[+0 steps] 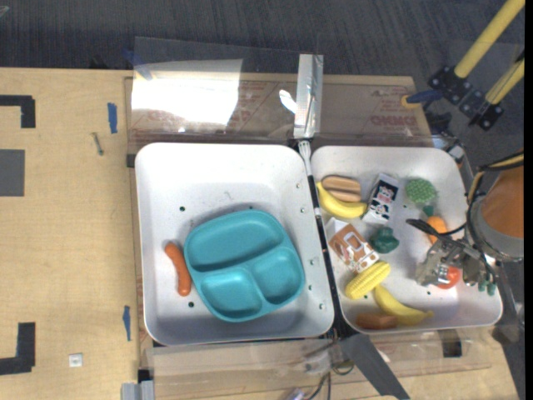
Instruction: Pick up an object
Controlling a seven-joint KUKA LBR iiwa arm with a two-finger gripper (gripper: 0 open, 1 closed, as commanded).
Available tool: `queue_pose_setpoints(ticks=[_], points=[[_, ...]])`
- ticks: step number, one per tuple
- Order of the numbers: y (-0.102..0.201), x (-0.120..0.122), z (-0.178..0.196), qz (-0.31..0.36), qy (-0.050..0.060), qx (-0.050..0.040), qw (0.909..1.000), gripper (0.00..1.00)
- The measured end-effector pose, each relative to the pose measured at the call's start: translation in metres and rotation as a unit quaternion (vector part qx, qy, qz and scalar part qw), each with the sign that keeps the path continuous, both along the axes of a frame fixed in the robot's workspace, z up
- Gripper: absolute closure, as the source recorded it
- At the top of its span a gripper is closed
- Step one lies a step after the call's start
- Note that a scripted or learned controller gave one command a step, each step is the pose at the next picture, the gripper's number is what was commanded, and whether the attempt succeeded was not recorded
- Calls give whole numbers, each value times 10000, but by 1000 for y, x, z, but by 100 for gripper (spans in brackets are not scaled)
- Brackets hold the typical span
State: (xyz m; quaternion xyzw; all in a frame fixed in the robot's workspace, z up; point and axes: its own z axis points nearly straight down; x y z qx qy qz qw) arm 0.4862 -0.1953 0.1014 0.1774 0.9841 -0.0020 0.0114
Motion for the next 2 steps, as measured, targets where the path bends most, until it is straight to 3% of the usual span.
queue_pose_setpoints(ticks=[1, 2], points=[[-26, 36, 2, 1605, 79, 27, 9870, 100], [-27, 35, 2, 1600, 84, 19, 9871, 0]])
